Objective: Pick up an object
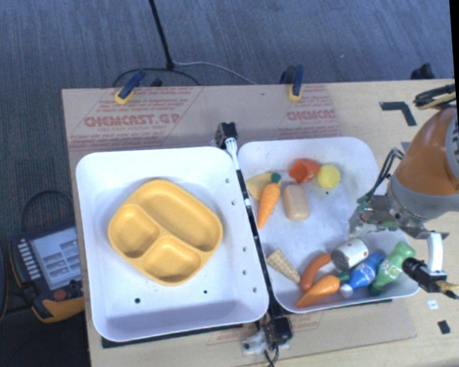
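Our gripper (372,216), its state not something we can tell, hangs at the right bin's three o'clock rim, the silver can (350,252) lying just toward seven o'clock.

A divided plate (164,230) lies in the left bin (105,307); toy foods and bottles (378,268) crowd the right bin (353,147).

The two white bins (100,252) looked like smooth plastic; the yellow divided tray (164,230) was glossy plastic, the desk (208,113) matt brown board, the floor (44,43) rough carpet.
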`<state>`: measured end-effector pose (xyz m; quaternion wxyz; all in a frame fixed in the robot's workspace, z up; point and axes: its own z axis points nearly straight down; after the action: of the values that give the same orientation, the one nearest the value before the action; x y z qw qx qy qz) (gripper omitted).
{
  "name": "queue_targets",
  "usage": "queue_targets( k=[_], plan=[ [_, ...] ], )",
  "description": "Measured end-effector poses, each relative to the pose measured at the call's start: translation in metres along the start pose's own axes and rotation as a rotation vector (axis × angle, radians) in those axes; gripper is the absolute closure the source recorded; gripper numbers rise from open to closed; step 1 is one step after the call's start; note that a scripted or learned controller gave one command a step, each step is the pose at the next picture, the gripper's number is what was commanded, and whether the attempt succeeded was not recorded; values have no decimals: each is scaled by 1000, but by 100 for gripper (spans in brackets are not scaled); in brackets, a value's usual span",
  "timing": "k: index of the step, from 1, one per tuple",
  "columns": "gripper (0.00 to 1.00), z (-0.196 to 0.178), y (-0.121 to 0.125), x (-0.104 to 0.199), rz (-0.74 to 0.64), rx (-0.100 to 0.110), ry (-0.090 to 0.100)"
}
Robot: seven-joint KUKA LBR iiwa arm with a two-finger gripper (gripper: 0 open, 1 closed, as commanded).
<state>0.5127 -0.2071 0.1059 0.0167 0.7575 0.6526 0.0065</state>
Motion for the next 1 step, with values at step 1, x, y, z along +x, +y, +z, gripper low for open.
queue_targets(
  k=[1],
  plan=[
    [0,0,0,0,0,1,0]
  ],
)
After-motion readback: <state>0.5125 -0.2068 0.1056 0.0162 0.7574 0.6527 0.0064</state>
